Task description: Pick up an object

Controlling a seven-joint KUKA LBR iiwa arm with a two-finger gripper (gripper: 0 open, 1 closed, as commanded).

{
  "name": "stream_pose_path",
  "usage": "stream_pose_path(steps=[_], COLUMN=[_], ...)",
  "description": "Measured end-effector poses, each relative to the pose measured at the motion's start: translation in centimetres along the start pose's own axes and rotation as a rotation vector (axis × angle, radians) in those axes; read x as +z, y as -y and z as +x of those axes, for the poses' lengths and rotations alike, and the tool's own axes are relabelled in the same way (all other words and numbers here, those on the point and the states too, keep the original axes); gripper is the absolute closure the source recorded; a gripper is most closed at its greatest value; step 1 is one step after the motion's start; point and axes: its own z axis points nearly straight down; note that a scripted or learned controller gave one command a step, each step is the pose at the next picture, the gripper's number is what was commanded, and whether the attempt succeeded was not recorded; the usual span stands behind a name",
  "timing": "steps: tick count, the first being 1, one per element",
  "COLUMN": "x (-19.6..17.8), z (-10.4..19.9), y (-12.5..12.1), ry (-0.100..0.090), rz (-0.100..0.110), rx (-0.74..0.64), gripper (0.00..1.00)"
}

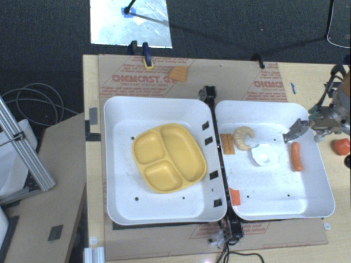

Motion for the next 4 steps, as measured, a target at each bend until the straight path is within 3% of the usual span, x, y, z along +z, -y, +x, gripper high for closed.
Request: stream_pose_path(steps=[1,2,3,4], x=[-3.0,-3.9,-3.9,-5.0], z=[8.0,7.5,7.6,7.6], y=[5.7,5.4,5.4,5.3], ry=[-0.004,-0.001,-0.001,-0.001], rz=[0.0,-0.003,-0.003,-0.006], rx=[-0.008,-0.004,-0.002,-0.007], gripper=[0.0,1.0,0.0,1.0])
